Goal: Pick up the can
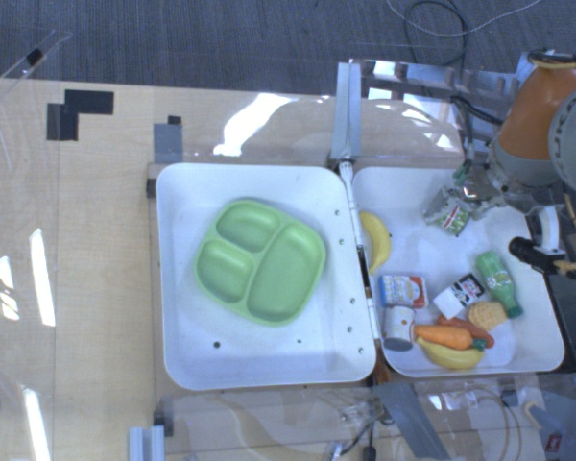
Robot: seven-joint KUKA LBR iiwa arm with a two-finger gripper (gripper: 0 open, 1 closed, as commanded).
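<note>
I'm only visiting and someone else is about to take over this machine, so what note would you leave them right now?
Pincer: over the far part of the right bin; a crinkled packet sits at its tip, and I cannot tell whether it grips it.
Can: on its side at the near left of the right bin, beside the carrot and under the small carton.
Left bin: has a green divided plate.
Done: can not picked up.
Left: reach the can, grasp, lift.

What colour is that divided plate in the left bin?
Light green, seen clearly in the camera view: the divided plate has three compartments.
</note>
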